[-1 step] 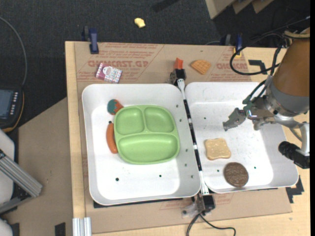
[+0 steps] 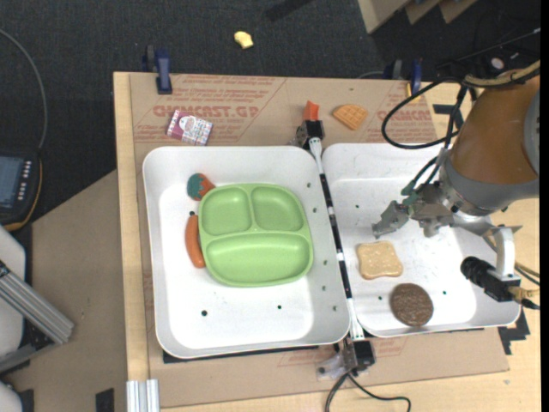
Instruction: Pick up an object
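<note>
Our hand [image 2: 388,221] sits low in the right bin [image 2: 489,318], near its middle, with the grey arm and its orange band reaching in from the right. Whether the hand is released or clenched we cannot tell — its tip is small and dark against the white floor — and we see nothing carried in it.

Just below it, a little apart, lies the toast slice [image 2: 379,261], flat on the bin floor. Further toward the near edge rests the brown round disc [image 2: 413,304], close beside the toast but not touching it. These two are the nearest candidates for picking, and the toast is the closer.

Across the divider, the left bin [image 2: 171,316] holds a green divided plate [image 2: 255,234], with an orange sausage-shaped piece [image 2: 195,240] along its left rim and a small teal-and-red item [image 2: 201,186] at its upper left corner. On the worktop [image 2: 137,316] behind the bins lie a waffle-like cracker [image 2: 349,116] and a small patterned packet [image 2: 189,127].

We judge the approach step to be in hand — no grasp made yet. The next move likely calls for shifting toward the toast, settling squarely over it, then descending to catch its thin edges.
</note>
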Tool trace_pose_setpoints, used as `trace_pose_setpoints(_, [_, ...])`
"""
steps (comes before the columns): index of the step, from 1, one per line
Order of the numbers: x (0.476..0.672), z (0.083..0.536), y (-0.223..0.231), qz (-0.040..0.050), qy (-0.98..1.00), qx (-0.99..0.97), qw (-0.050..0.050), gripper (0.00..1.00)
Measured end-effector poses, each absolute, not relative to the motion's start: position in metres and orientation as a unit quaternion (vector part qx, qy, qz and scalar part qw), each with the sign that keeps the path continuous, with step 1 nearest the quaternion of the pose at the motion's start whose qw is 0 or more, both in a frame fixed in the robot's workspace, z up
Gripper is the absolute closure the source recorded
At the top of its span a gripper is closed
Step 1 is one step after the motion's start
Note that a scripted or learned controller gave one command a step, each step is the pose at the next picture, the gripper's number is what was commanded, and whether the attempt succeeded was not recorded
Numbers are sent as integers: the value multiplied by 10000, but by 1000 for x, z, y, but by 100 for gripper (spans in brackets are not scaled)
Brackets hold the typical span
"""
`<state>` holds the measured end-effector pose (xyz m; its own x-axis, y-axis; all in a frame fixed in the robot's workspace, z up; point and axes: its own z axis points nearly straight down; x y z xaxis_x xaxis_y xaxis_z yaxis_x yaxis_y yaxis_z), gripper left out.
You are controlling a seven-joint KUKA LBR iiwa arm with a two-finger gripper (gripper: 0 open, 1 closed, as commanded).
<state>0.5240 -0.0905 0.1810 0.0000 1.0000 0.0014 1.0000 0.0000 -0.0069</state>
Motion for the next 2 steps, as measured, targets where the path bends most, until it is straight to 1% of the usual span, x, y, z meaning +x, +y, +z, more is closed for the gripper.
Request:
trace_pose_setpoints(1, [520,81,-92,5,-7066,-7076,8,0])
trace_pose_setpoints(2, [521,95,-93,-7,-7063,-7079,-14,100])
